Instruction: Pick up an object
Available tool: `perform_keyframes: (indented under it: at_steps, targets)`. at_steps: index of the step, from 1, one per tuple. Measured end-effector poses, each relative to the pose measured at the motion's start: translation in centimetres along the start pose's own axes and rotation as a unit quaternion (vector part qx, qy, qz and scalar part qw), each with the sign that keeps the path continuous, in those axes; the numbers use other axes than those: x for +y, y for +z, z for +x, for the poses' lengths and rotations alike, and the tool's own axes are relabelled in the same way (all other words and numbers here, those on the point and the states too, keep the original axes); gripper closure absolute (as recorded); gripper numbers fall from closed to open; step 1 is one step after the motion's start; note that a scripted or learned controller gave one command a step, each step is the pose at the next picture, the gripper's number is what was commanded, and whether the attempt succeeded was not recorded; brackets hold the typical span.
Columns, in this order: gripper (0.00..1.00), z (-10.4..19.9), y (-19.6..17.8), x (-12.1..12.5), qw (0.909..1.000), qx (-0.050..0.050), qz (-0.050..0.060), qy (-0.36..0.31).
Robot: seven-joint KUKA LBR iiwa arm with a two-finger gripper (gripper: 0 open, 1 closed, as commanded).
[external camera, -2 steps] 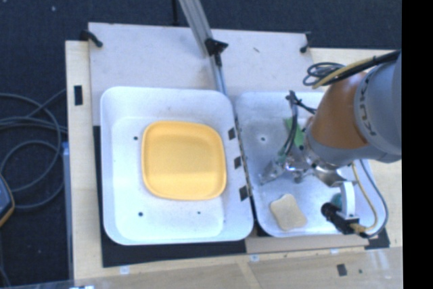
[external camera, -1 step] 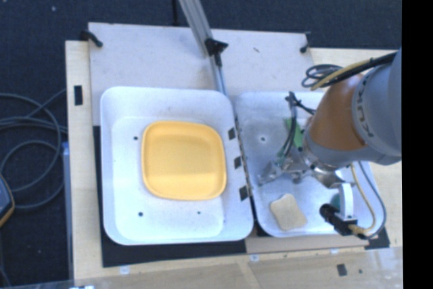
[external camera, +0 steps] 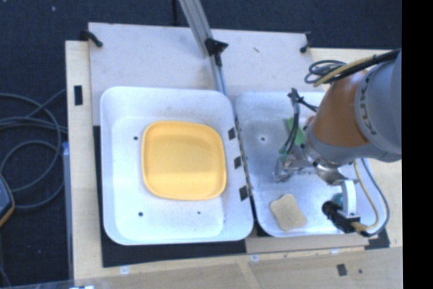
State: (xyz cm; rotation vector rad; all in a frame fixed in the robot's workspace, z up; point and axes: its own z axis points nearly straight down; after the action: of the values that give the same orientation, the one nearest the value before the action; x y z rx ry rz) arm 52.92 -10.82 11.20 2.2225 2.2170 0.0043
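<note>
A square yellow plate (external camera: 183,160) lies flat in the middle of the left bin (external camera: 118,112). In the right bin (external camera: 257,125), a tan, bread-like piece (external camera: 289,212) rests near the front edge. A green thing (external camera: 291,127) sits by the bin's middle, partly hidden behind the arm. My gripper (external camera: 285,170) hangs low over the right bin's floor, between the green thing and the tan piece, just above and left of the tan piece. I see nothing held in it.
The grey arm with its orange band (external camera: 338,122) covers the right half of the right bin. A slanted metal rail (external camera: 193,3) runs from the top down to the gap between the bins. Cables (external camera: 27,145) lie off the bench at left.
</note>
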Motion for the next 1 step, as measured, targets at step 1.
perform_keyframes:
  at_steps: [1]
  targets:
    - [1.0,-0.19,-4.27,-0.24,1.0,0.0,0.0,-0.001]
